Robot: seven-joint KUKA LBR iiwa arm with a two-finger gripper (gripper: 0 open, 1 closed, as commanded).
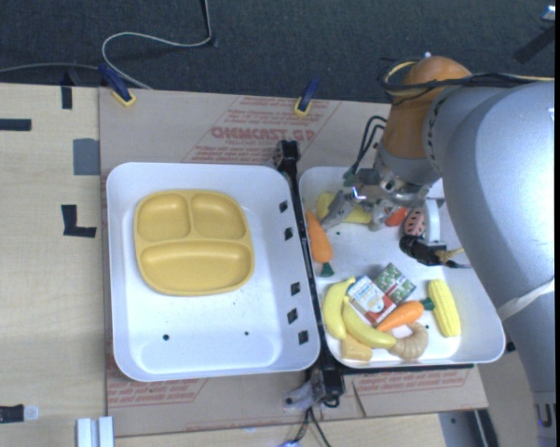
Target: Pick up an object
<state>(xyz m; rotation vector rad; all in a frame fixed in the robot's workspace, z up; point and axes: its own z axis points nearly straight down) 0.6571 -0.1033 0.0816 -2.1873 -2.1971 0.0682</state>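
Over the right shallow white plastic bin, I see my two-finger metal gripper low at the far end, close above small yellow toy pieces; whether its fingers are released or clenched I cannot tell. Candidate objects crowd this bin: a long orange toy carrot along the left wall, yellow toy bananas nearer the front (beside a small printed carton). I judge a glancing, empty closure likely, since the pieces lie tightly packed against the bin wall. The yellow sectioned plate sits in the left bin.
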